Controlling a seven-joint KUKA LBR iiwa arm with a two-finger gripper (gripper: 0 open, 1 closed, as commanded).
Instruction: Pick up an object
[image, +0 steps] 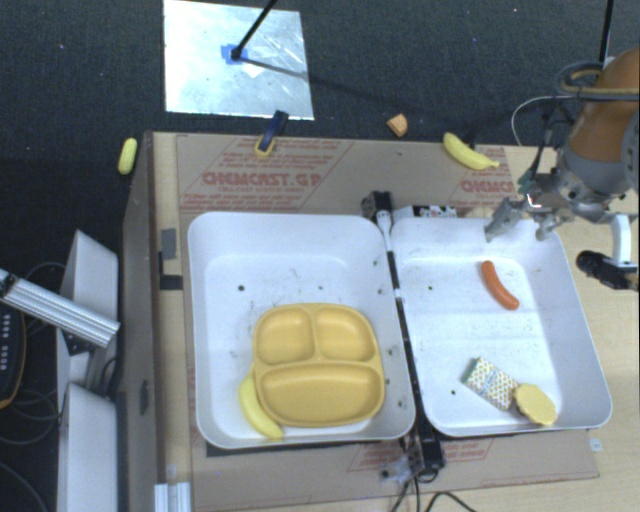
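Approach step: gripper (522, 215) hangs over the right bin's (440, 415) far-right corner, fingers apart w/ nothing btwn them. Nearest pick, I'd judge: orange sausage (499, 284), smooth, rod-shaped, lying just below it in the bin. Next move needs a drop down & straddle across its width. Yellow divided plate (318, 362) looks like matte plastic.

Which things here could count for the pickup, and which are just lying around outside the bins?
In the bins: sausage, patterned packet, yellow round piece, divided plate, banana.

Outside: second banana, yellow piece, orange bit, clamp, foil sheet.
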